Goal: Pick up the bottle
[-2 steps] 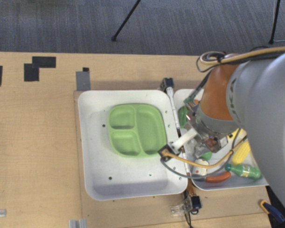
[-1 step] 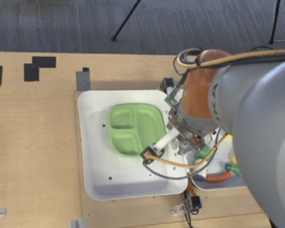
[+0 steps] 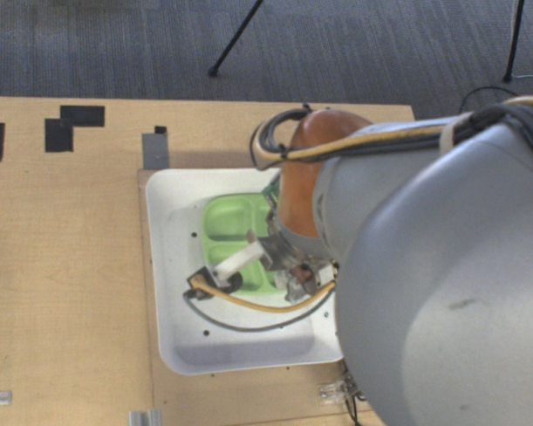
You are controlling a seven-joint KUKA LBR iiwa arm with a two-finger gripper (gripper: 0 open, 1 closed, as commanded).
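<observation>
My gripper [image 3: 293,281] hangs low over the right part of the left white bin [image 3: 179,342], at the right edge of a light green divided tray [image 3: 232,226] that lies in it. A small dark green thing [image 3: 271,192] peeks out at the tray's upper right corner, right against the arm; I cannot tell what it is. The grey arm with its orange band [image 3: 322,175] covers the right side of this bin and everything to the right of it.
The bin stands on a pale wooden bench [image 3: 68,284]. Black marks [image 3: 71,127] and a small grey bracket [image 3: 155,150] sit on the bench behind the bin. The bin floor shows bare and white in front of and to the left of the tray.
</observation>
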